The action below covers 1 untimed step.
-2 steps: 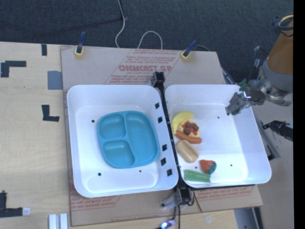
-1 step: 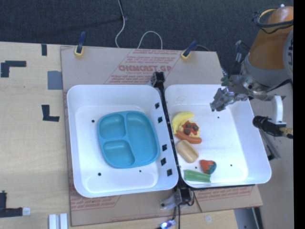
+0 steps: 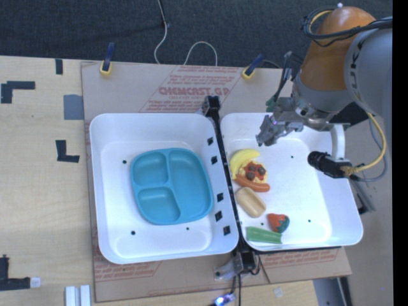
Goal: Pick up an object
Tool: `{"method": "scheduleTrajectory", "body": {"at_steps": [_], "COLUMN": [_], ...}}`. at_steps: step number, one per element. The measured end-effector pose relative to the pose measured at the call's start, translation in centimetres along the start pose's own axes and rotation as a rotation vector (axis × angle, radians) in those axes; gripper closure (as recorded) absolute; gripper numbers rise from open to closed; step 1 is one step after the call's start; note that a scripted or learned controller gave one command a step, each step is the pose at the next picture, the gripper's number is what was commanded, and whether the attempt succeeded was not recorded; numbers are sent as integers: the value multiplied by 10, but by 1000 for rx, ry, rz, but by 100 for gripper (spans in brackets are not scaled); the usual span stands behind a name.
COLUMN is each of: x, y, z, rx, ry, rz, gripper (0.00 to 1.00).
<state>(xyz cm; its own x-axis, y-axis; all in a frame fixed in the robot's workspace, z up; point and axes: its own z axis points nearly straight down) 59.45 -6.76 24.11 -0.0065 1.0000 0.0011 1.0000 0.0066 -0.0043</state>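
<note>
1. While the bench lay wide and pale under the camera, a brown cardboard sheet covered its middle, pinned at the far edge by two blue-and-yellow clamps.
2. Big in the upper right stood the arm, grey with its orange band, reaching in over the far part of the right bin.
3. On the cardboard sat the two shallow white bins, side by side and touching along a black hinge line: left bin, right bin.
4. Resting in the left bin, the blue divided tray lay flat in the middle, three compartments showing.
5. Now the gripper hung above the right bin's far-left area, pointing down and to the left; whether its tips were apart or together could not be made out, and nothing showed between them.
6. Just near of it, by the bin's left wall, the toy food ran in a line toward the near edge.
7. First came the yellow banana, farthest back, close to the gripper but apart from it.
8. Then the red-topped piece, touching the banana's near side.
9. Then the tan bun-like piece, just near of that.
10. At the near edge lay the green piece.
11. Smallest of all, a red and blue piece sat just beside the green one on its far right.
</note>
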Motion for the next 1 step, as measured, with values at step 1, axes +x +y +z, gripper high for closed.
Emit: {"method": "scheduleTrajectory", "body": {"at_steps": [1], "x": [56], "y": [17], "z": [16], "rx": [0], "ry": [0], "rz": [0], "gripper": [100]}}
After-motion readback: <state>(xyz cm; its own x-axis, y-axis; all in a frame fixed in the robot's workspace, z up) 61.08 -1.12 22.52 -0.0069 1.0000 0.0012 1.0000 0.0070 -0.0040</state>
